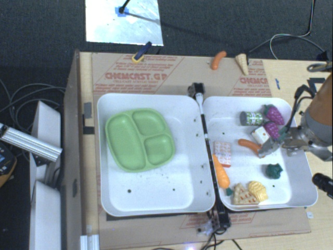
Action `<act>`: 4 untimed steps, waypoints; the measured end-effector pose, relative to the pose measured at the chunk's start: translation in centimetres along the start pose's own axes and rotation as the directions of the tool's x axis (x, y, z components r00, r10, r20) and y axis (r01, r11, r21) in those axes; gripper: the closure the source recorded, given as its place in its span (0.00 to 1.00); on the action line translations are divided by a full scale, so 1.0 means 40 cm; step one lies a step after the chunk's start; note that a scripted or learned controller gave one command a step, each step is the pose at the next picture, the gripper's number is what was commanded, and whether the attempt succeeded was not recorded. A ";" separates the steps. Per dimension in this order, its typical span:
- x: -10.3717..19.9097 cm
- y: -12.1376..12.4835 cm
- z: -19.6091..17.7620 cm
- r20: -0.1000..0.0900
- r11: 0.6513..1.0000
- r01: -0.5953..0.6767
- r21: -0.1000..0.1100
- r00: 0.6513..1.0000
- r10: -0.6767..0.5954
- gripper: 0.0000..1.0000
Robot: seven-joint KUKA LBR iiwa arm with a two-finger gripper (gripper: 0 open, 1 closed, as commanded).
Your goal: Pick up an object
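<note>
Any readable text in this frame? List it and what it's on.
"CHEMCAST GP": red print on the brown board behind the left bin.
"CHEMC...": same print at the board's right, partly cut off.
Label on the green can: too small to read.
Print on the small card: blurred.

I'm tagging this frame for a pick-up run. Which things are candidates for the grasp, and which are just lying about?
Candidates, in the right bin by the tool:
small can
purple grapes
carrot
dark green piece

Lying about:
green divided plate in left bin
orange piece on the cardboard

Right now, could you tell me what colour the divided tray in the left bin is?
Light green tray, in the camera view.
</note>
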State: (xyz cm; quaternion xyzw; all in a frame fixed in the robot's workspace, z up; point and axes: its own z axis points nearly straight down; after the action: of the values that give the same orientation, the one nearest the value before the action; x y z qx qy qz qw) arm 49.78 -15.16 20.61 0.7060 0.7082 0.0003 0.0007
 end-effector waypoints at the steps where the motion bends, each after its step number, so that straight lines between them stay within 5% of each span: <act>1: -0.019 0.229 0.238 0.011 1.000 0.000 -0.024 1.000 0.000 0.00; 2: -0.050 0.380 0.306 -0.010 1.000 0.003 0.005 1.000 -0.003 0.00; 3: -0.055 0.382 0.276 -0.005 1.000 0.006 0.001 1.000 -0.006 1.00; 4: -0.004 0.344 0.192 0.000 1.000 0.003 -0.002 1.000 -0.003 1.00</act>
State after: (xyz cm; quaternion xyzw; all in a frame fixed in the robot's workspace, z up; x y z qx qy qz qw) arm 63.57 -15.28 12.95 0.7051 0.7091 0.0013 0.0014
